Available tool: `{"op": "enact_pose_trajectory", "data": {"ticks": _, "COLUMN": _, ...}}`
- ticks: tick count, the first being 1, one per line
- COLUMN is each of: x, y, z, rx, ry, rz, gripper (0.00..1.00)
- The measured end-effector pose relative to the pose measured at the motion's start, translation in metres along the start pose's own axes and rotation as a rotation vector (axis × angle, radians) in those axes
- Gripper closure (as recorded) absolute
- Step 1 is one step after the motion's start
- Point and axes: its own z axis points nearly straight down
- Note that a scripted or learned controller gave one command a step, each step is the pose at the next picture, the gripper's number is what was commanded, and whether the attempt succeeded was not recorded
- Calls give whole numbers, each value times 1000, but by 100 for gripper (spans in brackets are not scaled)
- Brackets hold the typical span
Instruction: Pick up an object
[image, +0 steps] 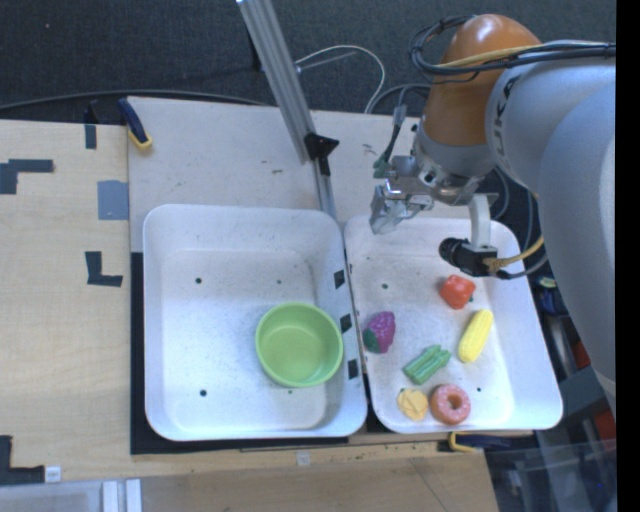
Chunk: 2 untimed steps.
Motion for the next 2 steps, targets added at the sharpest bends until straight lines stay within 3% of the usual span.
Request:
{"op": "enact_pose_trajectory", "data": {"ticks": 1, "x": 60, "y": -1, "z": -4, "rx": 0, "ry": 1, "rz": -1, "gripper": 100}}
{"op": "enact_pose_trajectory", "data": {"ticks": 2, "x": 123, "y": 17, "z": -6, "rx": -1, "ry": 1, "rz": -1, "gripper": 100}}
